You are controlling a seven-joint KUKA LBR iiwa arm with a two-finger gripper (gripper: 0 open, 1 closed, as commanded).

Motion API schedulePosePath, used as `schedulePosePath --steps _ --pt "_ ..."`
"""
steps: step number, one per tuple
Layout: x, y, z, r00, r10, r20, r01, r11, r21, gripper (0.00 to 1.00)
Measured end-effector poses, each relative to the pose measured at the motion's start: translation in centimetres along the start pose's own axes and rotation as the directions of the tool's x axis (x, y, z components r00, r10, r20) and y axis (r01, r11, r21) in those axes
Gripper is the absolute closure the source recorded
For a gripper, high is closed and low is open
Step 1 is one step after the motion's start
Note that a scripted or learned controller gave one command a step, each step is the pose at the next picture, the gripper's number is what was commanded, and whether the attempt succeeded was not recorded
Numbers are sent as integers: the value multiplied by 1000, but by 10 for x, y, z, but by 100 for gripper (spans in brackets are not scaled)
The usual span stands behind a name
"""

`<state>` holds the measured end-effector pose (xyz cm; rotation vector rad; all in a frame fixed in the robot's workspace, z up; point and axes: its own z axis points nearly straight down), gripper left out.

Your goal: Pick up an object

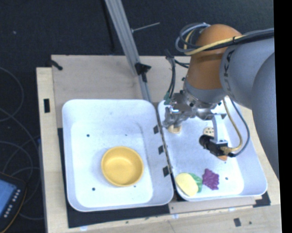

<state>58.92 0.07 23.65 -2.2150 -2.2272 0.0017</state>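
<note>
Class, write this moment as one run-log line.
arm: over right bin | pincer: above small tan object | yellow bowl: left bin

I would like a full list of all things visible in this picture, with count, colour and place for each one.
bins: two, white, side by side on the bench.
bowl: one, yellow, in the left bin, toward its near side.
yellow-green object: one, yellow with a green edge, near front of the right bin.
purple object: one, purple, right bin, just right of the yellow-green one.
small tan object: one, tan, right bin near the far left corner, directly under the claw.
small spotted object: one, pale with dark spots, middle of the right bin; too small to identify.
metal pole: one, grey, slanting behind the bins.
tablet: one, dark with blue screen, lower left of the view.
arm: one, grey with orange band, from the right.
claw: one, metallic, over the right bin.
</note>
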Motion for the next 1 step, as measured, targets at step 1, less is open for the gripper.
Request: schedulePosePath --steps 1 --pt "45 17 -4 1000 -2 -2 2 1000 -3 100"
